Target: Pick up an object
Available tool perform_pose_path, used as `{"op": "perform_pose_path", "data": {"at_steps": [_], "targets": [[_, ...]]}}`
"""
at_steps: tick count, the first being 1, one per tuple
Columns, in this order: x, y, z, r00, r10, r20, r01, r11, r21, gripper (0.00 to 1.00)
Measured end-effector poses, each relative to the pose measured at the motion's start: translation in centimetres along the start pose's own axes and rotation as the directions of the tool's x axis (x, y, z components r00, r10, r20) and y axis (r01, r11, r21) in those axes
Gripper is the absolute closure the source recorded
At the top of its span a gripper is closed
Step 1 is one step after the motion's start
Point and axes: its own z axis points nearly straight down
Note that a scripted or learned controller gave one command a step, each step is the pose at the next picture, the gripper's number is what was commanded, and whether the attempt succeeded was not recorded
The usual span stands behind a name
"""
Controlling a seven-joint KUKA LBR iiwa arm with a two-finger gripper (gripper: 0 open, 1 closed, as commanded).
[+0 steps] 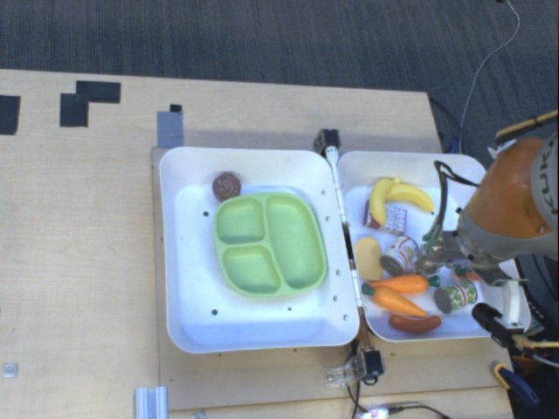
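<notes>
Bench (79, 234): bearing two bins.
Gripper (434, 253): hovering right of centre over carrots (402, 291); jaw state unclear.

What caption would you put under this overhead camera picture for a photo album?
Robot gripper reaches into the right bin of toy food beside carrots and a banana; green divided plate sits in the left bin.

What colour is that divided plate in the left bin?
Light green: the three-compartment plastic plate in the left white bin, seen in the camera view.

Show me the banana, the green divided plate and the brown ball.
banana (395, 196), camera view, middle of the yellow curve
green divided plate (297, 244), camera view, large right compartment
brown ball (227, 185), camera view, its centre
</notes>
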Motion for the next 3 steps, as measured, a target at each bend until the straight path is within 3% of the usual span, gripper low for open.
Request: {"op": "perform_pose_path", "data": {"at_steps": [1,2,3], "targets": [[0.0,0.0,0.0,1.000,0.000,0.000,0.000,1.000,0.000,0.00],[0.0,0.2,-1.1,1.000,-0.002,0.000,0.002,1.000,-0.004,1.00],[0.1,0.2,-1.1,1.000,-0.002,0.000,0.002,1.000,-0.004,0.00]]}}
